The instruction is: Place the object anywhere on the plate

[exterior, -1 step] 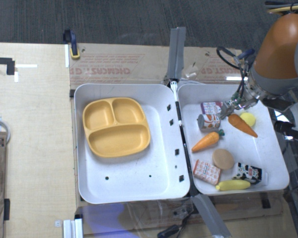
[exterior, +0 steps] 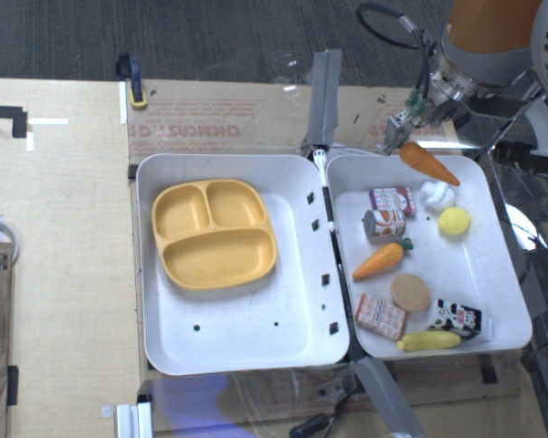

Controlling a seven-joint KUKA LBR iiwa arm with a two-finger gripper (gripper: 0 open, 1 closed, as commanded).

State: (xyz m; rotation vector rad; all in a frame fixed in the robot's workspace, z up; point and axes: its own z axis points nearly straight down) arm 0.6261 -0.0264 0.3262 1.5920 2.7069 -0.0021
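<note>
I read the gripper (exterior: 400, 135) as clamped on 1 end of the carrot (exterior: 428, 163): the fingers sit closed on its upper-left tip and the carrot hangs from them over the top edge of the right bin (exterior: 507, 245).

Using the plate (exterior: 216, 234) as landmark: the held carrot lies up and well to the right of it, across the divider between the 2 bins. The plate is yellow with 3 compartments and sits in the upper part of the left bin (exterior: 228, 336).

The carrot's long axis slants down and to the right, pointing away from the plate, so the free end trails on the far side of the gripper.

My judgement: the coming move is a leftward carry across the divider, then a descent; the trailing end may swing.

A 2nd carrot (exterior: 379, 260) rests in the right bin, right of the plate, untouched.
</note>
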